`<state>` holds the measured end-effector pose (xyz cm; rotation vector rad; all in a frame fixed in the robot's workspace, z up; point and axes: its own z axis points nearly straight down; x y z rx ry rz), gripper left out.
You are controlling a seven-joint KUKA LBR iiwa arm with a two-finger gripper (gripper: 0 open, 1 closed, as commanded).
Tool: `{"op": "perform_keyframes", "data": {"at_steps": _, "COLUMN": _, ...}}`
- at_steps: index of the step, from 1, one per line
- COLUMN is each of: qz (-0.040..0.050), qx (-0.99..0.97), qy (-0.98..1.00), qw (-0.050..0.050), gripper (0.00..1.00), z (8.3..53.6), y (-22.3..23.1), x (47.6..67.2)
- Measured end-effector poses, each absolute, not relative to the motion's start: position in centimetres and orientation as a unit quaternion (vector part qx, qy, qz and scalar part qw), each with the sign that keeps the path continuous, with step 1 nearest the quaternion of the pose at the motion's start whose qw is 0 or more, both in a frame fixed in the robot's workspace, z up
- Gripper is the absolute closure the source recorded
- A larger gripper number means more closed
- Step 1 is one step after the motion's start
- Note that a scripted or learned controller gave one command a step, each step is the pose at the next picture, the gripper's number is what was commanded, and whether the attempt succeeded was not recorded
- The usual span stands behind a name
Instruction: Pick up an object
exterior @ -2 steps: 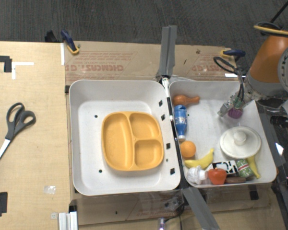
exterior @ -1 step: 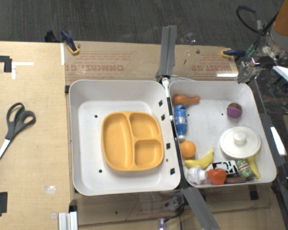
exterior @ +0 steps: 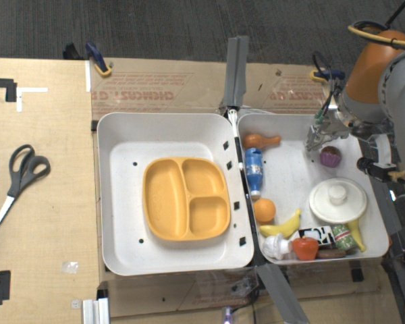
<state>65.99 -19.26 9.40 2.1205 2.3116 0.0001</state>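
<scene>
While the gripper (exterior: 322, 138) hangs by the plum (exterior: 331, 156), I cannot tell its spread. Being round, the plum may roll away against the bin (exterior: 293, 174) wall.

Divided tray (exterior: 186, 199) centred in left bin (exterior: 115, 181). Right bin (exterior: 293, 174): bottle (exterior: 254, 171) at 9 o'clock, lidded bowl (exterior: 337, 200) at 3, banana (exterior: 283, 226) at 6.

right bin (exterior: 293, 174): bare floor mid-left, open from above | front blocked: white lidded pot (exterior: 337, 201), banana (exterior: 281, 227), orange (exterior: 264, 210) | left wall: blue bottle (exterior: 254, 171) | purple cup (exterior: 331, 156) touching gripper (exterior: 317, 142)
</scene>
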Motion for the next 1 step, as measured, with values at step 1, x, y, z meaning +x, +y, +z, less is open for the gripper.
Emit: {"op": "perform_keyframes", "data": {"at_steps": 1, "qz": -0.0001, "qx": 0.463, "qy": 0.886, "qw": 0.003, "gripper": 1.0, "z": 13.67, "y": -22.28, "x": 66.0}}
